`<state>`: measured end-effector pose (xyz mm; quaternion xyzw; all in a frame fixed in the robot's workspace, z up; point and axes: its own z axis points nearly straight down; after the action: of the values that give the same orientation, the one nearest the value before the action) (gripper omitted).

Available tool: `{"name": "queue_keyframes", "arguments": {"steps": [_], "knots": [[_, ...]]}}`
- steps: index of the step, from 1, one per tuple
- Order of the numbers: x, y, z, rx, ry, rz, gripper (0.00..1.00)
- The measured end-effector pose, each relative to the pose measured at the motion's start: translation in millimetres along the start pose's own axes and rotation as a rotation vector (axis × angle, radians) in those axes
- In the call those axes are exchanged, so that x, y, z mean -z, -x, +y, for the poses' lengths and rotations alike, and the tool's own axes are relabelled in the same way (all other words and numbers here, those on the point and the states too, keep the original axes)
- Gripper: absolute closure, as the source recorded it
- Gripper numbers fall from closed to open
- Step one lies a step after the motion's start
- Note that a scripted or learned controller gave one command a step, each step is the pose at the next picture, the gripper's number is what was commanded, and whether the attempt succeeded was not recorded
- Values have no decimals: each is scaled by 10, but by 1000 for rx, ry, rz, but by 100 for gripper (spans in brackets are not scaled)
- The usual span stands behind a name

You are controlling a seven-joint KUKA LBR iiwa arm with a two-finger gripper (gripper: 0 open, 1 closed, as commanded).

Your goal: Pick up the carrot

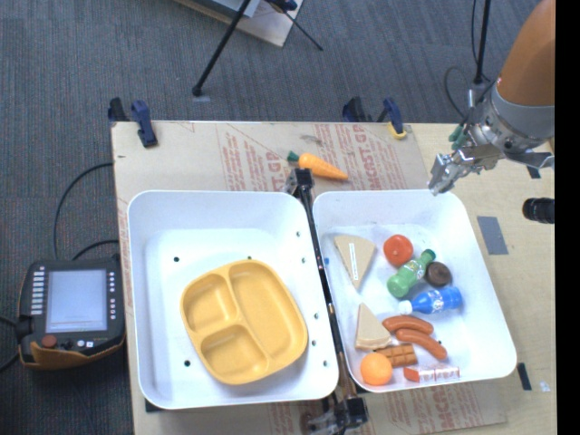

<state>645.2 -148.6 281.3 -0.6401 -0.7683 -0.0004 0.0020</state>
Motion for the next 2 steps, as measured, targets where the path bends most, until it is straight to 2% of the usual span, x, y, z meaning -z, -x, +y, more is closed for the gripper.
{"name": "queue_keyframes", "arguments": {"steps": [1, 2], "knots": [[-53, -792, 144, -60, 1, 1, 100], [-343, -1281, 220, -339, -5, 0, 100]]}}
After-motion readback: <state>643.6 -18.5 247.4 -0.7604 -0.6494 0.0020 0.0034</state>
